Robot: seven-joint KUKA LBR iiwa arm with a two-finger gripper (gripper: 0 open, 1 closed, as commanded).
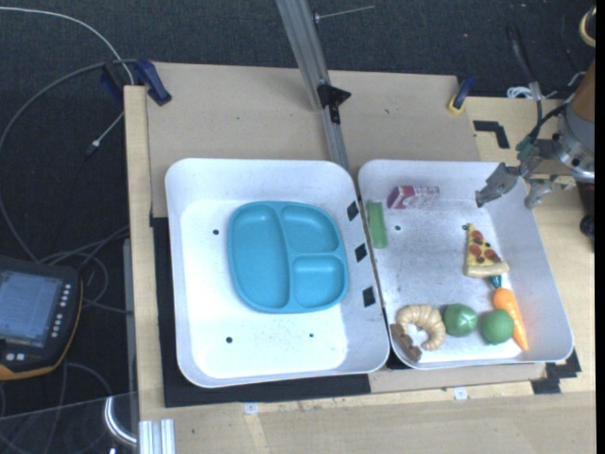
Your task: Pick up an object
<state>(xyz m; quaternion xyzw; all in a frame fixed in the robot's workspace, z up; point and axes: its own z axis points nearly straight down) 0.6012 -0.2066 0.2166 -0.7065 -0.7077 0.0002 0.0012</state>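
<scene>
tool: the tool [515,184] sits at the right bin's [548,263] upper right rim, fingers spread, nothing in them
nearest thing: pizza slice toy [481,252], just down-left of it in the frame
long axis: runs roughly up-down
my guess: short drop down-left, looks easy enough

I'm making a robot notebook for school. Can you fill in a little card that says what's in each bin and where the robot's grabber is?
left bin: a blue plate with three sections
right bin: toy food
far wall: pink carton
left wall: green stick
middle right: pizza slice
near wall, left to right: croissant, two green balls, carrot
gripper: above the right bin's far right corner, open, nothing between its fingers
nearest toy to gripper: pizza slice
</scene>
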